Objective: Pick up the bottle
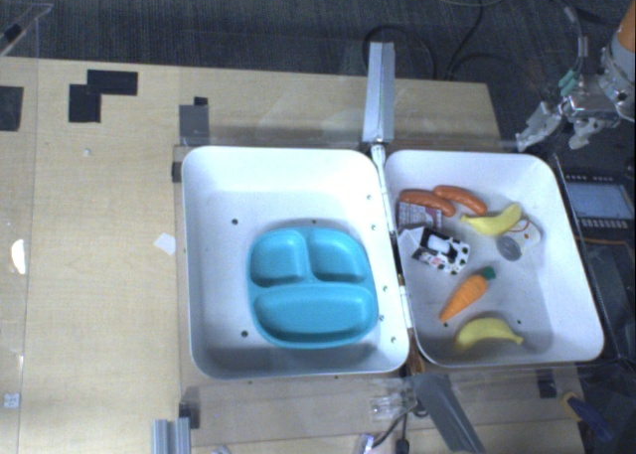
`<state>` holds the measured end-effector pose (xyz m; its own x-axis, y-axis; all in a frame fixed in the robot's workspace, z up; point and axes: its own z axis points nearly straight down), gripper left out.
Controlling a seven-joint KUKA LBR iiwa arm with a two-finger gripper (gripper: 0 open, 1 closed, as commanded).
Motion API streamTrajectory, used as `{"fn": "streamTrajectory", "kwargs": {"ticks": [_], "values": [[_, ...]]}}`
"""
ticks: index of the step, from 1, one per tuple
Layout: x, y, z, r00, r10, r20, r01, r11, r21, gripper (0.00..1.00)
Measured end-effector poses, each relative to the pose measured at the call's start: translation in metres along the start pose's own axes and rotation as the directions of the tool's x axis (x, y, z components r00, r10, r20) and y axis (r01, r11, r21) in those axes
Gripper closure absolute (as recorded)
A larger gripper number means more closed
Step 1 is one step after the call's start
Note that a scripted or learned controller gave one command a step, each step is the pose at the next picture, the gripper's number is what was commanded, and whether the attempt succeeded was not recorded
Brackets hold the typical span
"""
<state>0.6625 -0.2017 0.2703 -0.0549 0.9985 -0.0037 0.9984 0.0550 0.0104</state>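
Camera view, left to right: blue tray sits in left bin, probable bottle lies in right bin upper-left among toy food, my gripper hangs upper right, probably keeping bins unobstructed, opening can't tell.

The arm runs off the right edge, just a sliver of orange showing. The claw is small and blurry above the right bin, its finger state unreadable. The black-and-white item defies identification.
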Motion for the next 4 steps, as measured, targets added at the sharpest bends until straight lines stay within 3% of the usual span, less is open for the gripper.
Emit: {"fn": "streamTrajectory", "kwargs": {"ticks": [1,2,3,4], "values": [[0.001,-0.078,0.143,0.999,0.041,-0.002,-0.041,0.999,0.006,0.00],[0.025,0.009,0.114,0.999,-0.042,-0.002,0.042,0.999,0.001,0.00],[0.053,0.010,0.131,0.999,0.037,-0.003,-0.037,0.999,0.004,0.00],[0.086,0.011,0.183,1.000,0.027,-0.003,-0.027,1.000,0.003,0.00]]}}
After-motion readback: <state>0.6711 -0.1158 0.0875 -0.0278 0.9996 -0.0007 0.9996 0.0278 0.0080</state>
